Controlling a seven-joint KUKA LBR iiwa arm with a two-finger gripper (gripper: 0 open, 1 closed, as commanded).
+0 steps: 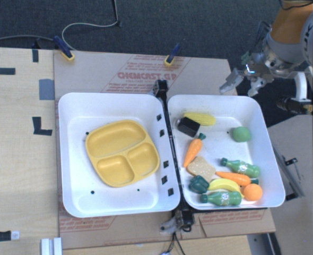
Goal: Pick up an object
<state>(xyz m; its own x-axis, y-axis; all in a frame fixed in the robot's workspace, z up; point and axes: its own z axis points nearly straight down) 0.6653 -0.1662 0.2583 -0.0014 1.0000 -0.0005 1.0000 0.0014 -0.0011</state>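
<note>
My gripper (242, 85) hangs above the far right corner of the right bin (266, 122), its two fingers spread apart with nothing between them. In that bin lie a corn cob (200, 119), a black block (188, 126), a green ball (241, 134), a carrot (192, 151), a slice of bread (201, 168), two green bottles (242, 168) (222, 197), a smaller carrot (233, 177), a banana (224, 185), a dark green pepper (198, 184) and an orange (252, 192). The gripper is up and to the right of the green ball, apart from everything.
The left bin (71, 158) holds a yellow divided plate (122, 152). A black divider (166, 142) runs between the bins. Blue and yellow clamps (64, 49) (172, 54) sit at the cardboard's far edge, with a cable (87, 25) beyond.
</note>
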